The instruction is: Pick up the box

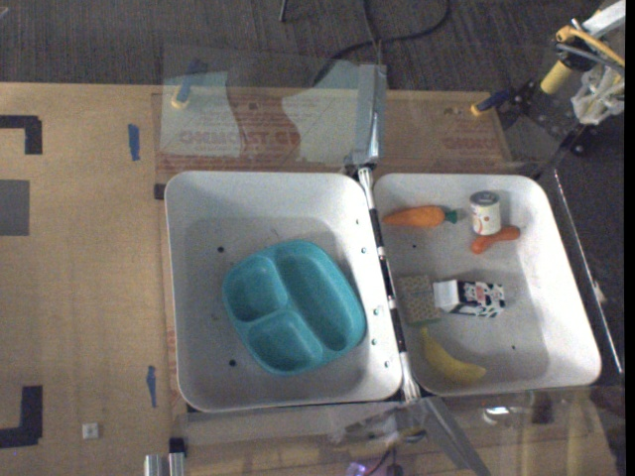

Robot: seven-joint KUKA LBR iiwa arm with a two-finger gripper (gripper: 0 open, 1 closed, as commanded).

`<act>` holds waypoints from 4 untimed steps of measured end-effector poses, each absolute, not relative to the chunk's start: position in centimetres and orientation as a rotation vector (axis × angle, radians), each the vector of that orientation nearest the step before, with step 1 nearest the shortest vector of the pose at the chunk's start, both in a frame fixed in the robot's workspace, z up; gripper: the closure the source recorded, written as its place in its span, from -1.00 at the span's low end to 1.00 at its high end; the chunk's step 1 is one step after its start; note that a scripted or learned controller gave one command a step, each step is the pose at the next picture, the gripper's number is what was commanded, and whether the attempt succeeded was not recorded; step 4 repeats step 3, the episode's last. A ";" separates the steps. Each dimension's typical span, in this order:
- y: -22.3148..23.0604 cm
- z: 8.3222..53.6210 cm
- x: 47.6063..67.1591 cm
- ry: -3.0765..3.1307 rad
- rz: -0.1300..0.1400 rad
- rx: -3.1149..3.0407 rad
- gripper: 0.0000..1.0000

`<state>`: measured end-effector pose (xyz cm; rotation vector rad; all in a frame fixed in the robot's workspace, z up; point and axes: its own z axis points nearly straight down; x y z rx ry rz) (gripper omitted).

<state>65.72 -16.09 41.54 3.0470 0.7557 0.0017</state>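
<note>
- Jaws are sitting somewhere in the blurred hardware at the upper right corner, where the arm [592, 59] is reaching in past the bins; whether they are apart or together I cannot tell, and nothing is showing between them.
- Jaws and arm are hanging outside the right bin [573, 266], beyond its far right corner, over the dark floor rather than over the tabletop [79, 266].
- Well apart from them, toward the near left, the box [470, 297] is lying on its side on the floor of the right bin, around its middle, long side running left to right, its black and white print facing up.
- Just beside the box's left end a greyish checked pad [418, 298] is lying flat, touching it or nearly so.
- Between the box and the arm's corner, a small white can [485, 212] is standing upright, with a carrot [418, 216] lying to its left and a smaller orange piece [494, 238] lying just in front of it.
- Nearer the camera than the box, a banana [451, 358] is resting close to the bin's front wall.
- Further out, the left bin [189, 266] is holding a teal divided plate [293, 305], turned at a slant.
- Behind both bins a clear sheet [268, 112] is lying on the tabletop, with clamps at its far corners.
</note>
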 end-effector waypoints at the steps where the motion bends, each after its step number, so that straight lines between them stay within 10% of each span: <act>1: -12.7 27.8 64.9 0.824 -0.003 3.034 1.00; 2: -18.2 37.4 65.9 0.626 0.001 3.078 1.00; 4: -19.2 29.9 64.5 0.651 -0.004 3.076 1.00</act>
